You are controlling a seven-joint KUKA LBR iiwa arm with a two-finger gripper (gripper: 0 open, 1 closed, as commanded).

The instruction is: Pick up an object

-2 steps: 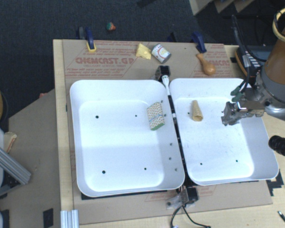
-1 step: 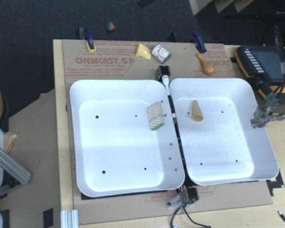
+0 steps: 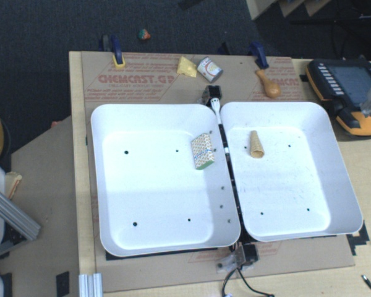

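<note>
A small patterned box (image 3: 203, 150) lies in the left white bin (image 3: 130, 184), close to that bin's right wall. A tan cone-shaped piece (image 3: 255, 144) rests in the right white bin (image 3: 297, 190), near its upper left area.
Behind the bins on the brown board lie a yellow wedge (image 3: 186, 67), a small white can (image 3: 209, 69) and a wooden-handled tool (image 3: 268, 83). Two blue clamps (image 3: 116, 47) hold the board's far edge. A black and yellow pendant (image 3: 346, 91) sits at the right.
</note>
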